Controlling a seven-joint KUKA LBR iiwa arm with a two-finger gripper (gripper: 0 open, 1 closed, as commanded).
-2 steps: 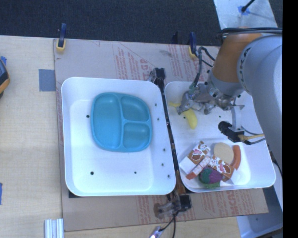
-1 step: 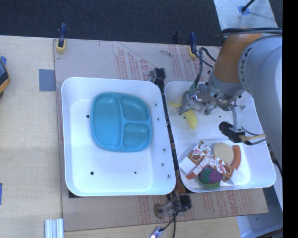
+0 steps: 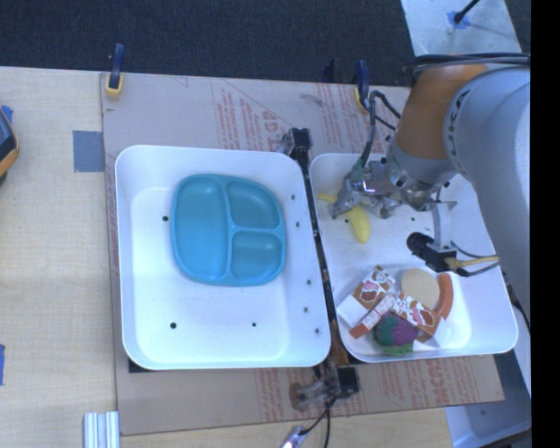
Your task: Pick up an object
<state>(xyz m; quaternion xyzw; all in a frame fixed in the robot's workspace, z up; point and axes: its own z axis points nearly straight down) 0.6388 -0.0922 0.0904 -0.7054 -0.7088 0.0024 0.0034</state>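
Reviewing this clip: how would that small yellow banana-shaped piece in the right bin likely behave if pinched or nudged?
The yellow piece looks like smooth moulded plastic, so probably stiff, light and somewhat slippery. Its curved, rounded shape may let it pivot or skid on the right bin floor rather than stay put.

You can't make out the gripper's (image 3: 362, 197) fingertips; they blur into the yellow object (image 3: 357, 224) near the right bin's (image 3: 485, 343) far left corner. The arm (image 3: 467, 129) covers that bin's far right corner.

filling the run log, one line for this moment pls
arm: over right bin | gripper: above banana, no hold seen | left bin: blue plate
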